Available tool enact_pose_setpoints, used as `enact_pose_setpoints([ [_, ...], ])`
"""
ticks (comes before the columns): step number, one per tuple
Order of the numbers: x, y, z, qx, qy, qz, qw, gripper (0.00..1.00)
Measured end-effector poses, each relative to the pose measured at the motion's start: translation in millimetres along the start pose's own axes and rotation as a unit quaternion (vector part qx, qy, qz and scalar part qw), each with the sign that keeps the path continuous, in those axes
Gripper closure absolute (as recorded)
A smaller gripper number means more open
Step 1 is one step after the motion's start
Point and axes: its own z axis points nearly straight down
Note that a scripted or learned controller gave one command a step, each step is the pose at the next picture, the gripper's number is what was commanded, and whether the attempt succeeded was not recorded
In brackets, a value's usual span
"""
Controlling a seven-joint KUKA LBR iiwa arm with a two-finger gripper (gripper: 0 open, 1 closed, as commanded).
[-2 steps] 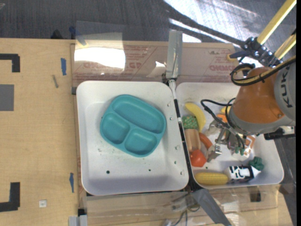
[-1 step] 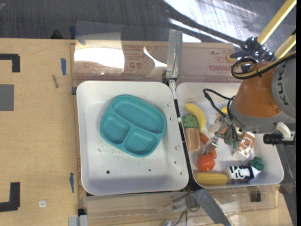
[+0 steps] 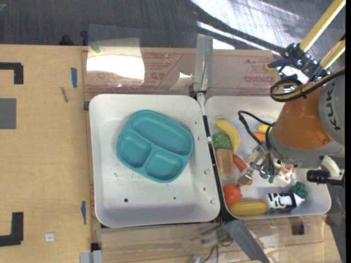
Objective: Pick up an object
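My gripper (image 3: 250, 173) hangs low in the right bin (image 3: 318, 207), under the orange wrist band, its tips just over an orange carrot-like piece (image 3: 239, 163). Around it lie toy foods: a yellow banana (image 3: 229, 133), a green leafy piece (image 3: 221, 142), a tan bread-like piece (image 3: 224, 161), a red tomato (image 3: 232, 193), a yellow corn cob (image 3: 248, 207), a black-and-white object (image 3: 281, 200) and a small dark green piece (image 3: 300, 189). Nothing is visibly between the fingers.
The left bin (image 3: 104, 147) holds a teal divided plate (image 3: 156, 145). A ridge (image 3: 208, 152) separates the two bins. Black cables loop above the arm near the right bin's far wall. Wooden bench surface lies to the left.
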Motion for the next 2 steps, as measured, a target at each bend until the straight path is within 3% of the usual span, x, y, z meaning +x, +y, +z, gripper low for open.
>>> enact_pose_setpoints([
  [1, -3, 2, -13, -0.002, -0.005, -0.001, 1.0, 1.0],
  [2, -40, 71, -136, -0.001, 0.0, 0.024, 0.9997, 1.0],
])
